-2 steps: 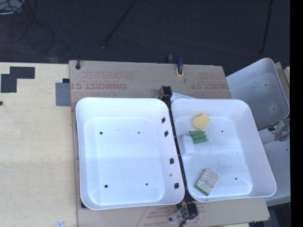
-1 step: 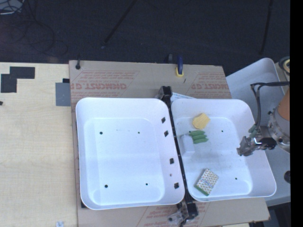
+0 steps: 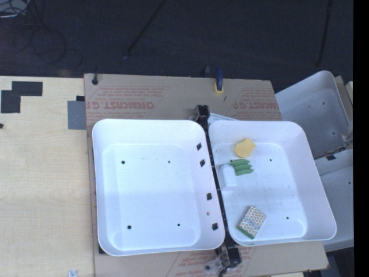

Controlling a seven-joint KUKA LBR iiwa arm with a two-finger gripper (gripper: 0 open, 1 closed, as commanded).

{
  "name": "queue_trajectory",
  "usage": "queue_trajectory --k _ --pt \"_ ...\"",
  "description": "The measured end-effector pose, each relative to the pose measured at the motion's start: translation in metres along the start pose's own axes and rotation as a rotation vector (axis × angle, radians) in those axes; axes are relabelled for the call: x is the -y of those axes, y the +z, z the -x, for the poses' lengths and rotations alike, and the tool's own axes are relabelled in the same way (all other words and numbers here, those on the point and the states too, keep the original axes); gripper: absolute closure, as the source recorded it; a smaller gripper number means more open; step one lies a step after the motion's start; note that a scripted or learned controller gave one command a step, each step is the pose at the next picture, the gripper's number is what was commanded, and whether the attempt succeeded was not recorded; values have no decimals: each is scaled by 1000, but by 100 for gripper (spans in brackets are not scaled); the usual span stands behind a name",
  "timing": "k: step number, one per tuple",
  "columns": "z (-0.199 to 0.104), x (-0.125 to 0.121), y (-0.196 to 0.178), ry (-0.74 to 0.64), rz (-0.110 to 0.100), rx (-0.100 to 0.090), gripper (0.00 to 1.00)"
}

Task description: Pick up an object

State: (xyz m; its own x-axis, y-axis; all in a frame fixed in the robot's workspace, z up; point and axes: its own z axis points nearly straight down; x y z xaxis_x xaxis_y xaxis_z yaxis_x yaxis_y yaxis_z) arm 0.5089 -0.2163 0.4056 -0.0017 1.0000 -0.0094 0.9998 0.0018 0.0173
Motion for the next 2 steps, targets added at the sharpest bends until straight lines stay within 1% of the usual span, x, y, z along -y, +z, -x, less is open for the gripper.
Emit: queue_trajectory --k 1,2 --pt "-50 -4 120 -3 -29 -15 100" --pt "-2 35 53 6 -14 -6 100"
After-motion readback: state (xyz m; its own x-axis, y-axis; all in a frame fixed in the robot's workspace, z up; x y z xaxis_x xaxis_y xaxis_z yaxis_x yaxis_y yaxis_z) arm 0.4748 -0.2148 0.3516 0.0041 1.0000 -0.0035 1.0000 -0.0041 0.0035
